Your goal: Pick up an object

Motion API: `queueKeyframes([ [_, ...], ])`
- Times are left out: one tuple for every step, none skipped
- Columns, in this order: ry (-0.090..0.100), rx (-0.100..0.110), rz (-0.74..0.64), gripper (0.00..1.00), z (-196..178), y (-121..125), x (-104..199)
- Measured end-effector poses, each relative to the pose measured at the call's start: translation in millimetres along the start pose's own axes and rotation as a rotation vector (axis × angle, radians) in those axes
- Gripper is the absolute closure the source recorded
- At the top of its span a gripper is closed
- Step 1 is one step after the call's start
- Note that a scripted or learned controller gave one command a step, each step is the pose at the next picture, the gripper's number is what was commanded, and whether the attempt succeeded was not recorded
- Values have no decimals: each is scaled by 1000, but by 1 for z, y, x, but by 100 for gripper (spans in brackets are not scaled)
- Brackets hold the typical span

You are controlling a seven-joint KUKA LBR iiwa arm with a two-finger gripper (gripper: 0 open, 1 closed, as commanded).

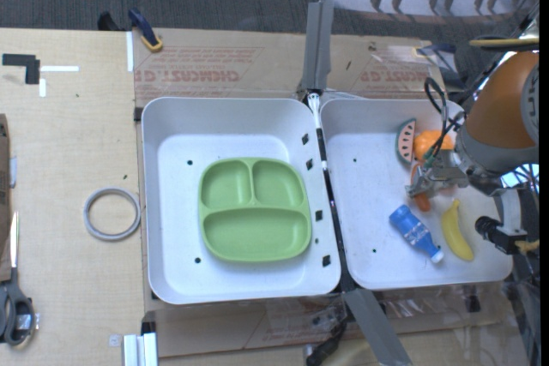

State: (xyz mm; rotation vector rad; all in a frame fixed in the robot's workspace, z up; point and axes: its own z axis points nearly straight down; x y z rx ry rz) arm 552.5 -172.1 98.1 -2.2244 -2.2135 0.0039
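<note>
Reaching into the right bin [360,270], the gripper [426,177] is hanging low over small orange pieces [420,200], beside the watermelon slice [405,141]; whether its fingers are wide or narrow, I cannot tell. Descending squarely, clear of bottle [414,231] and banana [456,231], looks wisest.

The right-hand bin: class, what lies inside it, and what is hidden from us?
Inside the right-hand bin lie a blue bottle, a banana, a watermelon slice and an orange object. The arm covers the bin's right edge and part of the orange object.
</note>
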Motion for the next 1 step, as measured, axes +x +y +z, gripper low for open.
queueKeyframes([
  [-3,-2,-8,100,-146,65,48],
])
